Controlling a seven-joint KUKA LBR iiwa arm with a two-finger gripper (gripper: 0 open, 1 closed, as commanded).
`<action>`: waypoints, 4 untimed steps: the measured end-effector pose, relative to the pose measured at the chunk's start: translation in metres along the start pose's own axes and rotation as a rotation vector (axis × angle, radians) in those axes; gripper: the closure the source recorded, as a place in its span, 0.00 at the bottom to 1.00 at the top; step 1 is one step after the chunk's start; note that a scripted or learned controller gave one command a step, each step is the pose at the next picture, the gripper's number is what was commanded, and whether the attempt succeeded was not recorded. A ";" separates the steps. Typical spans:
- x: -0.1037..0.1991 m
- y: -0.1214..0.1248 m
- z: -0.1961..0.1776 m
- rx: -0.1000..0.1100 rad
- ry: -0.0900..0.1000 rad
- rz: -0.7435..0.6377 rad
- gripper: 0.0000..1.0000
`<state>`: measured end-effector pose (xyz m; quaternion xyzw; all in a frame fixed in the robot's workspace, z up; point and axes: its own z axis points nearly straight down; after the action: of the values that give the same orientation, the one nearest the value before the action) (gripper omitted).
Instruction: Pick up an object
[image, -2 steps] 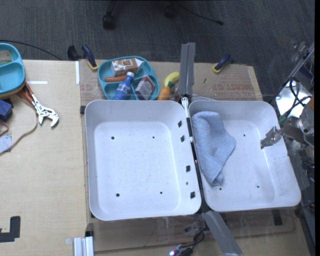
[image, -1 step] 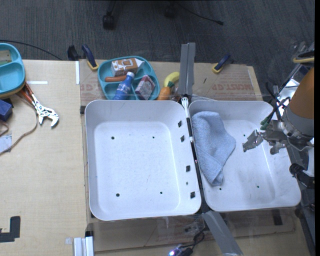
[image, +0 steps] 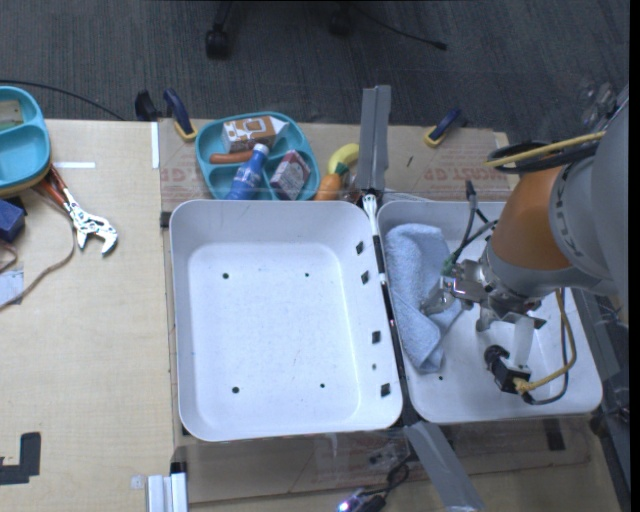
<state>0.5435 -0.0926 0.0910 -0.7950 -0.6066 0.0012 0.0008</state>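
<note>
A pale blue-grey cloth (image: 410, 268) lies crumpled along the left side of the right bin (image: 560, 405), running from its back wall down to about the middle. My gripper (image: 443, 299) hangs below the orange wrist band, low in the right bin, right at the cloth's right edge where the fabric bunches up. The wrist and the cloth folds hide how it meets the fabric. A black and yellow cable (image: 515, 375) loops from the wrist over the bin floor.
The left bin (image: 185, 300) sits beside the right one, with a grey divider post (image: 374, 140) behind them. A teal tray (image: 212, 150) of small items and a banana (image: 343, 157) stand at the back. A wrench (image: 90, 230) lies far left.
</note>
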 end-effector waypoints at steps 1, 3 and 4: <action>0.001 0.055 -0.001 -0.001 -0.001 -0.023 0.00; 0.020 0.114 -0.002 -0.003 -0.002 -0.437 0.00; 0.020 0.115 -0.012 -0.005 -0.004 -0.440 1.00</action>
<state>0.6596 -0.1035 0.1030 -0.6436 -0.7653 0.0008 -0.0022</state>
